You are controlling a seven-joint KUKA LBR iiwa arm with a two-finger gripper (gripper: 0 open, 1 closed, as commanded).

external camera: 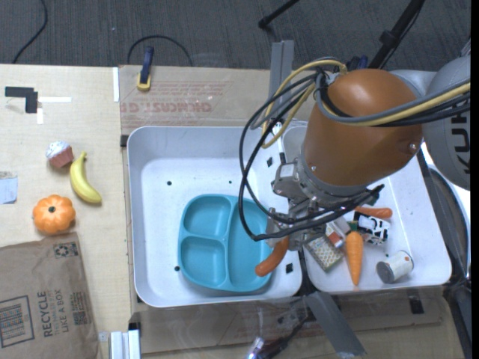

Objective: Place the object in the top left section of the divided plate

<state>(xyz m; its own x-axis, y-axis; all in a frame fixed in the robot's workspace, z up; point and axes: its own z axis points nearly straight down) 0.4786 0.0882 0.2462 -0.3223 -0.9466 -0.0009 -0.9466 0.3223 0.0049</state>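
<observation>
On cardboard (45, 305): "RECYCLE"

divided plate (213, 245): smooth turquoise plastic, slight sheen
left bin (150, 200): white plastic, smooth, faintly glossy
right bin (430, 256): same white plastic
arm's orange band (363, 129): glossy, with bright highlights
cables (258, 126): smooth black and yellow sheathing
carrot at the plate's right edge (273, 258): smooth orange, plastic-looking
carrot in the right bin (354, 256): matt orange
bench top (60, 126): pale, matt wood
banana (82, 179): smooth yellow, plastic-looking
pumpkin (54, 215): orange, slight shine
cardboard at near left (41, 298): brown, matt, printed
floor at far side (194, 13): dark, rough carpet
</observation>
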